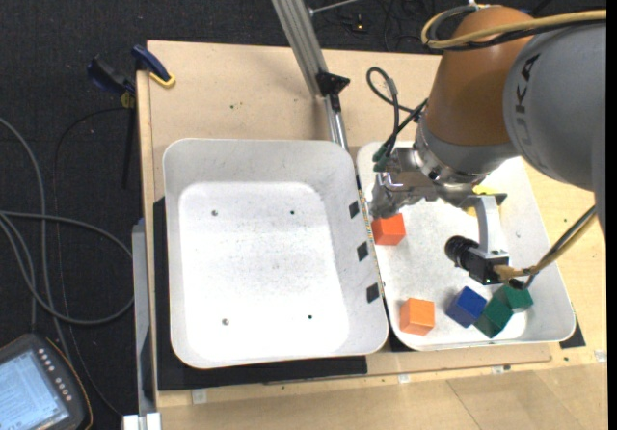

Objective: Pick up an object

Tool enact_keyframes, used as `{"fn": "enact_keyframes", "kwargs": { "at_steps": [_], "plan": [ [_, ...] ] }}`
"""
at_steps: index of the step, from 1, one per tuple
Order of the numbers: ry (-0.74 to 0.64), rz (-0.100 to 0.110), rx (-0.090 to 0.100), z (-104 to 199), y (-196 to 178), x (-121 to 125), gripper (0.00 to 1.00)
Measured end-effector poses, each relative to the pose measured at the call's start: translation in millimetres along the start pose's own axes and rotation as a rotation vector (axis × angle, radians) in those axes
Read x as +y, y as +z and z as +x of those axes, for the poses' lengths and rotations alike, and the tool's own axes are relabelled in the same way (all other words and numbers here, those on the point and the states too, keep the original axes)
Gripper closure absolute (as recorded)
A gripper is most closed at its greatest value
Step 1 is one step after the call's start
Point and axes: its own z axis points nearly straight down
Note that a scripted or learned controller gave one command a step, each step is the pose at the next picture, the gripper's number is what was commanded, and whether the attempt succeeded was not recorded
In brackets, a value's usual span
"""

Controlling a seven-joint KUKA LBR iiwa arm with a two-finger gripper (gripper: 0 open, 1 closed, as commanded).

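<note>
My gripper (389,195) hangs over the left part of the right bin (422,259), close to the wall shared with the left bin. A red-orange block (388,228) sits directly under the gripper's tip, touching or nearly touching it; I cannot tell whether it is gripped. Near the bin's front edge lie an orange cube (417,314), a blue cube (469,306) and a green block (501,309); the blue and green ones touch each other.
The left bin (253,250) lies beside the right one. A slanted metal pole (299,23) comes down to the bench behind the bins. A blue and yellow clamp (145,67) grips the bench's far left corner.
</note>
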Motion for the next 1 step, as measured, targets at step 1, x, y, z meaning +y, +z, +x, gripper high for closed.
{"fn": "enact_keyframes", "kwargs": {
  "at_steps": [1],
  "plan": [
    [0.001,-0.002,-0.001,51.8,12.1,23.7,1.0]
  ]
}}
